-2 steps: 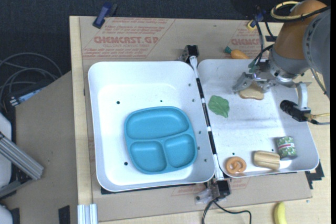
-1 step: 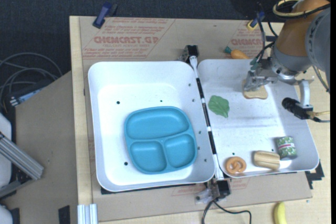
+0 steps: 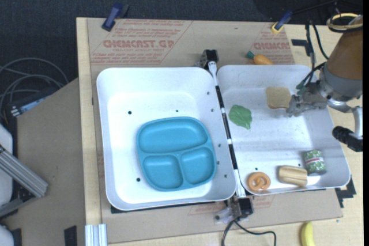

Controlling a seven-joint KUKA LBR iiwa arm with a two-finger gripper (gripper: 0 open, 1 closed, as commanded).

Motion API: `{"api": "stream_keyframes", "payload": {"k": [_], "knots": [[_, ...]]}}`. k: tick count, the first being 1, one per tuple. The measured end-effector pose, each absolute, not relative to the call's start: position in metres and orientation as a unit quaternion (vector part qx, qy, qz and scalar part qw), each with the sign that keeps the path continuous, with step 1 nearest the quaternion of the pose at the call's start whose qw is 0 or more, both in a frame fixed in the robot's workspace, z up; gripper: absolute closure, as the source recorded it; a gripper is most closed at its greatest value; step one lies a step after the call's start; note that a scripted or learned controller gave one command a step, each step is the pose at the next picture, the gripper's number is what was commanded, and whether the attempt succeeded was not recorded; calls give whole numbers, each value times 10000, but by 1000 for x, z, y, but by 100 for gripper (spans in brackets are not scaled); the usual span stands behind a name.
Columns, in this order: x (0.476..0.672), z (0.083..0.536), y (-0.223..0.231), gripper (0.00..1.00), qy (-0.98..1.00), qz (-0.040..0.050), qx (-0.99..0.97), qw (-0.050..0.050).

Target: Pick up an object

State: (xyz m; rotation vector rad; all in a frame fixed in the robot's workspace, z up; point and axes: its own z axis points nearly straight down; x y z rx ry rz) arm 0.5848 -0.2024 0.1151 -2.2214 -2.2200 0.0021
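1. Table (image 3: 144, 37): a brown board printed with red lettering, carrying two shallow white bins side by side.
2. Left bin (image 3: 115, 124): holds one blue tray (image 3: 176, 152) with three compartments, lying flat toward the near side.
3. Right bin (image 3: 277, 141): holds five items, listed below.
4. Leaf (image 3: 240, 116): green, lying near the bin's left wall, in the far half.
5. Sponge (image 3: 277, 97): tan, squarish, in the far half of the bin, right of the leaf and apart from it.
6. Pretzel (image 3: 259, 181): orange-brown, at the near left corner of the right bin.
7. Bread roll (image 3: 292, 176): pale, elongated, just right of the pretzel along the near wall.
8. Can (image 3: 314, 162): small, green-labelled, just beside the roll's right end.
9. Arm (image 3: 346, 66): enters from the right, with the orange band above a grey wrist, over the far right part of the right bin.
10. Pincer (image 3: 295, 104): low over the bin floor, just beside the sponge's right edge. Whether its fingers are apart or together cannot be told at this angle. Nothing is seen between them.
11. Outside the bins: a small carrot (image 3: 260, 59) on the table behind the right bin; a blue clamp (image 3: 114, 17) at the table's far left edge.
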Motion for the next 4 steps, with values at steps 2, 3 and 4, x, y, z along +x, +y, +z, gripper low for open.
{"api": "stream_keyframes", "payload": {"k": [2,3,4], "knots": [[667,184,-125,0,-7074,-2,-7068,-6],[607,100,-167,0,-7069,9,-7073,5],[668,87,-170,0,-7076,-11,-7066,-24]]}}
